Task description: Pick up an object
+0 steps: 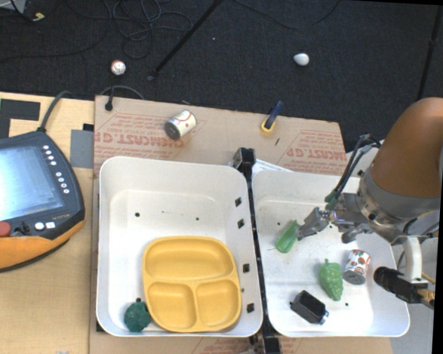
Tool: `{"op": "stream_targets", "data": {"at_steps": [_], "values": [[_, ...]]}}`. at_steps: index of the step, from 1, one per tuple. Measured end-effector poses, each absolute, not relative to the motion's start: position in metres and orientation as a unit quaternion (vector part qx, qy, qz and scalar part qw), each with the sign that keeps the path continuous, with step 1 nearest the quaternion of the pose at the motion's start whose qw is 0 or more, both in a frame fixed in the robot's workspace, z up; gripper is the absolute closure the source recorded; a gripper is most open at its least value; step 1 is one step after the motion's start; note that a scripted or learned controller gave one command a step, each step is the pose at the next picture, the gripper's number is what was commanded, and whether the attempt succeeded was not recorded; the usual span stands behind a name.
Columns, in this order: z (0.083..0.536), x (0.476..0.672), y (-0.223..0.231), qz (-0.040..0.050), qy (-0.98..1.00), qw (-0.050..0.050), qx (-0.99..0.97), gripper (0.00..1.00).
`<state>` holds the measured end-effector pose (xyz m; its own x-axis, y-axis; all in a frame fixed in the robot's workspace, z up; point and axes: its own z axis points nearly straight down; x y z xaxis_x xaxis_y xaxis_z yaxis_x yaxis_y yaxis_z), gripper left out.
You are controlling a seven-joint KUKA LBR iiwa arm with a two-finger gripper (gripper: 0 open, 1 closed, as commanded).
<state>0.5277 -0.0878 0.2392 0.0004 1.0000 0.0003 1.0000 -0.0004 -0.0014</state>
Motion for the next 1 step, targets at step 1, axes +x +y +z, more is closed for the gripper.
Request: {"op": "stream_targets", "data": {"at_steps": [1], "values": [[0.22,0.4824,-0.0064,0.0016,-0.709,0.005,-0.705,0.0]]}}
